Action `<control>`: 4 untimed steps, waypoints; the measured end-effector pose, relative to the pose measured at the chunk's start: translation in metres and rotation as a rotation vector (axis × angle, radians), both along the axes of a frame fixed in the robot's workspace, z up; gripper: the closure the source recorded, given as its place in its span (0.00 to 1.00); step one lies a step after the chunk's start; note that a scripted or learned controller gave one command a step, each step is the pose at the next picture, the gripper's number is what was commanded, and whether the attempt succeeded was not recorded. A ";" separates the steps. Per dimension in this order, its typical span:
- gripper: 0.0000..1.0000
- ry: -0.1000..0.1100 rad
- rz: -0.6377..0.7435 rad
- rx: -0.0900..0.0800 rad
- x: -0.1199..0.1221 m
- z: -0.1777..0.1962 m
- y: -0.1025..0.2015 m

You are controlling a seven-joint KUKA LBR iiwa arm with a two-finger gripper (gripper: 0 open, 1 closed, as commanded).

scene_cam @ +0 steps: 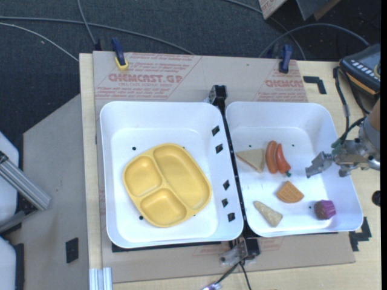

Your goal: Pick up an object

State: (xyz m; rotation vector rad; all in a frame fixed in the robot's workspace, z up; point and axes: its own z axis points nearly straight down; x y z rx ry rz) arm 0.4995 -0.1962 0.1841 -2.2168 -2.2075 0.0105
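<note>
The things to pick from all lie in the right bin point(323, 116), loose on its white floor. Taking the orange-red sausage pair point(276, 157) as the marker: a pale wedge of sandwich point(252, 159) sits just to its left, nearly touching; an orange piece point(290, 193) lies below and a little to the right; a tan wedge point(268, 213) rests further below, toward the bin's near wall; and a small purple item point(325, 209) sits well off to the lower right, close to the corner. The gripper point(315, 165) hangs to the right of the sausages, near them but apart, above the orange piece, with nothing between its fingers; whether they are spread or closed I cannot tell from here. Left of the sausages, across the divider, the left bin point(115, 132) holds a yellow sectioned plate point(167, 185).
</note>
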 end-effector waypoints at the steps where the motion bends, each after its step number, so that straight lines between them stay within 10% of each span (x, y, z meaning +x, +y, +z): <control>1: 0.00 -0.013 0.004 -0.004 0.003 0.006 0.000; 3: 0.00 -0.015 0.004 0.002 -0.001 -0.097 0.004; 4: 1.00 -0.025 0.006 0.000 0.002 -0.083 0.004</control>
